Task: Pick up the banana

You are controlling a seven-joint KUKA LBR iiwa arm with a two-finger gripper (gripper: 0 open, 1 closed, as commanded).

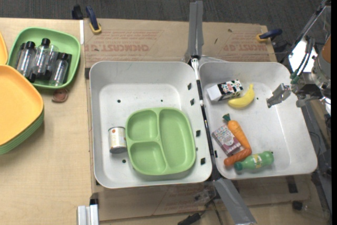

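So in the camera view, the banana (243, 99) sits toward the back of the right bin (295, 166), touching the small black-and-white box (225, 90) on its left. Nearer the camera from the banana are a carrot (238, 133), a pink packet (225, 138) and a green bottle (255, 162), all well apart from it. Further left of the banana, in the left bin (100, 129), there's a green divided plate (159, 140) and a little can (117, 139).

The gripper (279, 95) hangs just right of the banana, over that bin's right edge, carrying nothing. Honestly can't tell whether it's spread or closed at this resolution.

My worry: the banana is jammed against that box, so a finger coming down on that side could land on the box and shove both. It's also curved and lying flat, so a pinch across the bend could slip off.
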